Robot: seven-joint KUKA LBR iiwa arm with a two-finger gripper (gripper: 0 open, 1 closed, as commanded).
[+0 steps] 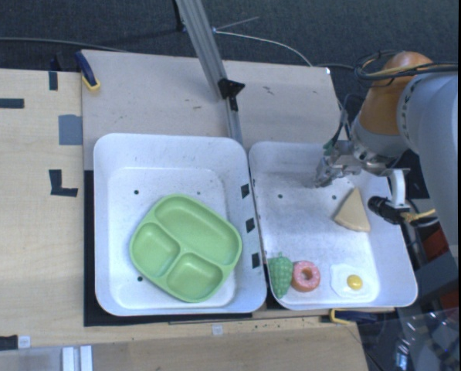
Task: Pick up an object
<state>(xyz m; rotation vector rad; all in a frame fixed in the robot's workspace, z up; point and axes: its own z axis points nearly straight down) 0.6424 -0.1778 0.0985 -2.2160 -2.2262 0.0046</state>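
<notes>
Reaching in from the right, the grey arm [427,122] with its orange band holds the end effector [328,172] low over the upper part of the right bin [292,207], and from this angle I cannot tell whether it is open or closed; nothing is visibly held in it. Just below and to its right, a tan wedge-shaped piece [354,212] lies on the bin floor, apart from the end effector. Along the bin's near edge sit a small green toy [280,273], a pink-frosted donut [305,276] touching or just beside it, and a fried egg [352,282] farther right. The left bin [114,168] holds a green divided plate [185,246], lying flat. Both bins rest side by side on the counter [137,91].
</notes>
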